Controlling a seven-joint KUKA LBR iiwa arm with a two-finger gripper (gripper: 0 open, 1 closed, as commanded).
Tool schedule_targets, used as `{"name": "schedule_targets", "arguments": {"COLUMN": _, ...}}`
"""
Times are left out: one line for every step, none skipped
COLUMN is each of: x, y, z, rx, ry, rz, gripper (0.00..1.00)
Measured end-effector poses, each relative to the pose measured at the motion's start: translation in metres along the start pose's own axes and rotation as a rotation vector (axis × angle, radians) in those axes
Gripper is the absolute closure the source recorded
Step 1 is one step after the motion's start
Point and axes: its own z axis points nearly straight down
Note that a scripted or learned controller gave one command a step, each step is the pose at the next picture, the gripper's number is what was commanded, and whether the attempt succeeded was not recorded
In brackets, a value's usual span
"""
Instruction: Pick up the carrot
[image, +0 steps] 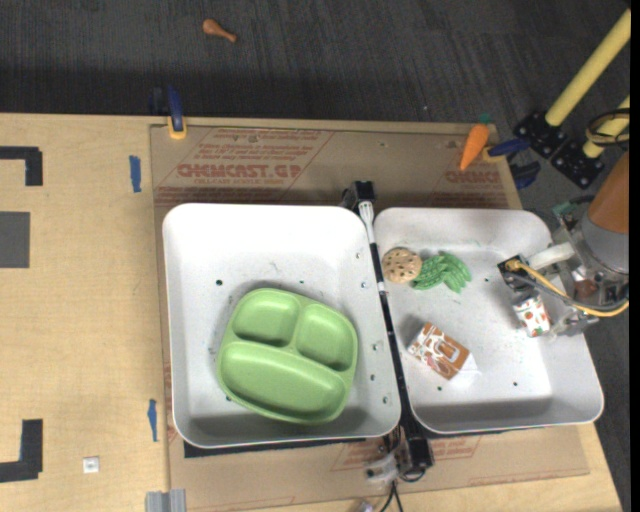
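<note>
Camera view: two-finger gripper (528, 300) over right white bin (500, 405).
Gripper aperture indeterminate; small orange carrot (474, 146) lies outside on cardboard.

Two white bins (190, 300) sit on a tan cardboard sheet (250, 160) printed with reddish lettering, over a pale wood bench (70, 330) marked with black tape. The left bin holds a light green divided plate (288, 353). In the right bin lie a tan cookie (401, 265) with dark chips, a green leafy vegetable (444, 271), and a red-brown and white packet (440, 352). An orange carrot (473, 146) with a green top lies on the cardboard at the far right. The arm (610, 215) is grey with an orange band.
</note>
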Motion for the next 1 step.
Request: {"name": "schedule_targets", "arguments": {"x": 0.0003, "y": -0.0005, "z": -0.0096, "rx": 0.000, "ry": 0.000, "rz": -0.002, "gripper": 1.00}}
